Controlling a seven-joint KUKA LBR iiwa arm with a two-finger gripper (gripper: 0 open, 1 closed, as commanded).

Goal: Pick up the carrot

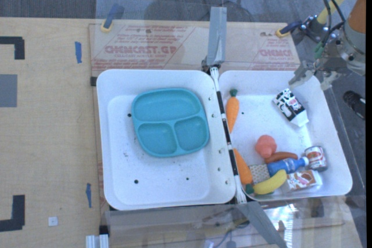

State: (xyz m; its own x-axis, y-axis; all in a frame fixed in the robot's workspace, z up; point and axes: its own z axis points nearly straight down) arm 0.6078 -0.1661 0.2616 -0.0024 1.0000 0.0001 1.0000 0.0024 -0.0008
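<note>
- The carrot [232,113] is seen lying in the right bin [339,151], close against its left wall, near the far corner; nothing is lifted yet.
- A second carrot [242,166] is placed lower along the same wall.
- The gripper [311,74] is held above the far right corner; its opening cannot be told.
- Free room is left on the right side of the carrot.

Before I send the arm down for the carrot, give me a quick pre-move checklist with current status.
1. Orange carrot with green top in view in the right white bin, by its left wall: ok.
2. Top of carrot uncovered: ok.
3. A second orange carrot lies lower down; target choice: cannot tell.
4. Gripper above carrot: not ok, it sits at the bin's far right corner.
5. Gripper fingers state: cannot tell.
</note>
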